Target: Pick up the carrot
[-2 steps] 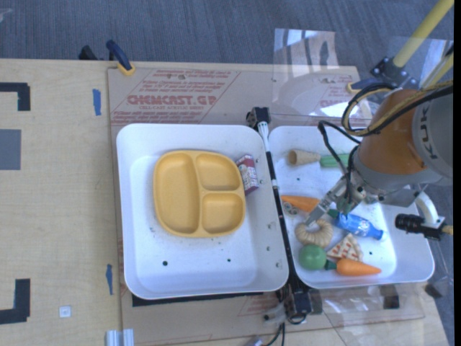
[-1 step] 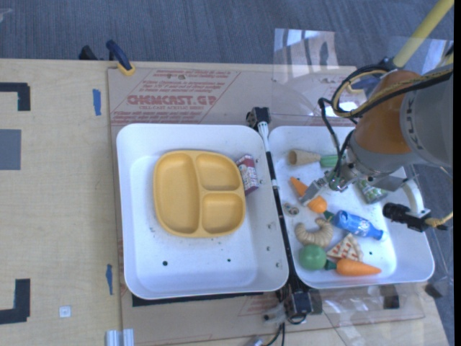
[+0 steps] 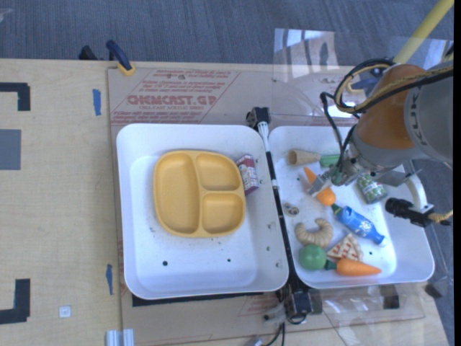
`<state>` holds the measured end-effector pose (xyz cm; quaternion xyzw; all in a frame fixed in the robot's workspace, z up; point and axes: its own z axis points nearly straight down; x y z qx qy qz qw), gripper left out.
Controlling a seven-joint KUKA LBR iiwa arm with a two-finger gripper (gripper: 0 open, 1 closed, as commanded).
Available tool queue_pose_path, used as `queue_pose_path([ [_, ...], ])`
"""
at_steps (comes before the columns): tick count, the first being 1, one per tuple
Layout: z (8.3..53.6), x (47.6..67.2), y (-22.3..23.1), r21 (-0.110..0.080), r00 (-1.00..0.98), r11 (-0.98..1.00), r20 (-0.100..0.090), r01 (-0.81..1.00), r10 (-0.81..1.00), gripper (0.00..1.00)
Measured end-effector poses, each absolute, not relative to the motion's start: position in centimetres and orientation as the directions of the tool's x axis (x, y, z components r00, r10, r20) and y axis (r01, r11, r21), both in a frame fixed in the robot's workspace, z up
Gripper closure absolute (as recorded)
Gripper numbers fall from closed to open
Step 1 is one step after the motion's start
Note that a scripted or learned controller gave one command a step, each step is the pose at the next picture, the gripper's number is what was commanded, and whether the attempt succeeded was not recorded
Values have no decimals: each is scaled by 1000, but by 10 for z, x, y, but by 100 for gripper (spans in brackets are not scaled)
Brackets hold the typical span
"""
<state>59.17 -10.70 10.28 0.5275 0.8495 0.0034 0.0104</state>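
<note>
The carrot (image 3: pixel 358 268) is an orange cone lying on its side at the front of the right bin (image 3: pixel 418 265), with its green end pointing left toward a green ball (image 3: pixel 312 256). My gripper (image 3: pixel 320 185) hangs low over the middle of that bin, well behind the carrot and apart from it. Two small orange pieces lie close to it, one just behind (image 3: pixel 310 174) and one just in front (image 3: pixel 326 197). The grey arm with its orange band (image 3: pixel 385 117) covers the bin's back right part.
The right bin also holds a cone (image 3: pixel 302 157), a small can (image 3: pixel 372 189), a blue bottle (image 3: pixel 357 222), a croissant (image 3: pixel 315 231) and a wedge-shaped slice (image 3: pixel 345 249). The left bin (image 3: pixel 137 251) holds a yellow divided plate (image 3: pixel 198 193) and a small packet (image 3: pixel 248 173).
</note>
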Motion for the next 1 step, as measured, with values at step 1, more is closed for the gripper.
queue_pose_path([
  [1, 187, 585, -20, 8, -597, 597, -4, 802, 802, 100],
])
